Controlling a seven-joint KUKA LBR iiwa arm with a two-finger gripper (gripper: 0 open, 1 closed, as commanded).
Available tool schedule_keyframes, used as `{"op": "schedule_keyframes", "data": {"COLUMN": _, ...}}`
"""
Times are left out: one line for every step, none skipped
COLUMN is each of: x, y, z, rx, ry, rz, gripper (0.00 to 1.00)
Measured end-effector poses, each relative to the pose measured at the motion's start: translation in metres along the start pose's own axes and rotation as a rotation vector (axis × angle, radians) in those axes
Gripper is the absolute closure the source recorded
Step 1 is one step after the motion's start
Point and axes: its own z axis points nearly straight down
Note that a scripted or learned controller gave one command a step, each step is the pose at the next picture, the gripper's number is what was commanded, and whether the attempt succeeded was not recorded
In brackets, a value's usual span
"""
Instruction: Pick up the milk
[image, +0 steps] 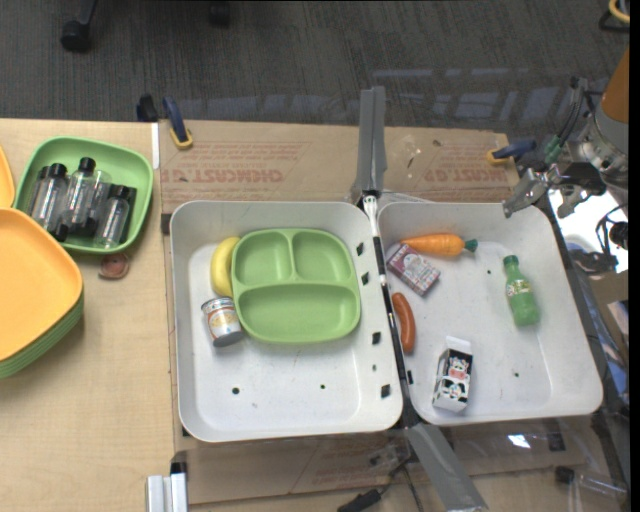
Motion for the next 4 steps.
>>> {"op": "schedule_keyframes", "data": {"x": 0.018, "y": -0.034, "z": 0.148, "rx": -0.001, "ry": 0.0, "rz": -0.011, "gripper": 0.0}}
{"op": "schedule_keyframes", "data": {"x": 0.039, "y": -0.094, "z": 0.109, "rx": 0.0, "ry": 0.001, "rz": 0.075, "gripper": 0.0}}
{"op": "schedule_keyframes", "data": {"x": 0.085, "y": -0.15, "z": 0.152, "rx": 0.002, "ry": 0.002, "rz": -0.297, "gripper": 0.0}}
{"op": "schedule_keyframes", "data": {"x": 0.085, "y": -0.15, "z": 0.144, "rx": 0.001, "ry": 0.002, "rz": -0.291, "gripper": 1.0}}
